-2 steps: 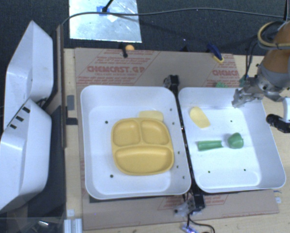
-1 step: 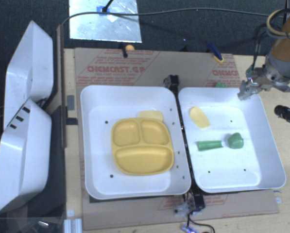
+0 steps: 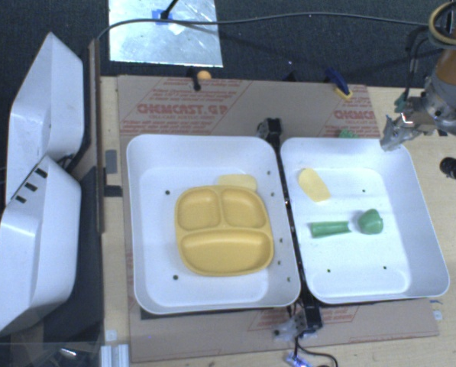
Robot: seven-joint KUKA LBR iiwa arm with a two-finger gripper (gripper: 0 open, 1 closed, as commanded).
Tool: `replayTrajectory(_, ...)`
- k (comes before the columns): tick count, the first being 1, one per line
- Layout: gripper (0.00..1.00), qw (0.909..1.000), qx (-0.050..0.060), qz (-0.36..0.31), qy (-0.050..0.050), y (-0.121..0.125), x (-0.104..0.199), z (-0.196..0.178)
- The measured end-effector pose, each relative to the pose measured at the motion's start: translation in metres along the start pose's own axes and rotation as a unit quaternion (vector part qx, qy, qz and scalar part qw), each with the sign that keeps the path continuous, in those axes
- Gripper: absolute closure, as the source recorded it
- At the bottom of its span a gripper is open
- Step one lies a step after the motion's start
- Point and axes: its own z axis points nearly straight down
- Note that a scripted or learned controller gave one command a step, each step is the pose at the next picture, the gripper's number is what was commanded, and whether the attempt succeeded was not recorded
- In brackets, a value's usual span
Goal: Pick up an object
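The gripper (finger state unclear) hangs over the right bin's far corner, nothing blocking.

A yellow divided tray lies flat in the left bin, with a pale yellow piece touching its far edge. In the right bin lie a yellow block, a green cylinder and a green lump.

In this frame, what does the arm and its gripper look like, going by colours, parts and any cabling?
The arm is grey metal with an orange band above the wrist. Dark cables loop beside its upper part near the frame's right edge. Below the band sits a pale silvery wrist block, and the gripper at its end is small, metallic and light grey, too blurred to make out markings.
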Motion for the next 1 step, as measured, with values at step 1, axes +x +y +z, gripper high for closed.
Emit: replayTrajectory(1, 1.0, 1.0, 0.001, -0.002, 0.0, -0.0131, 0.0498, -0.0127)
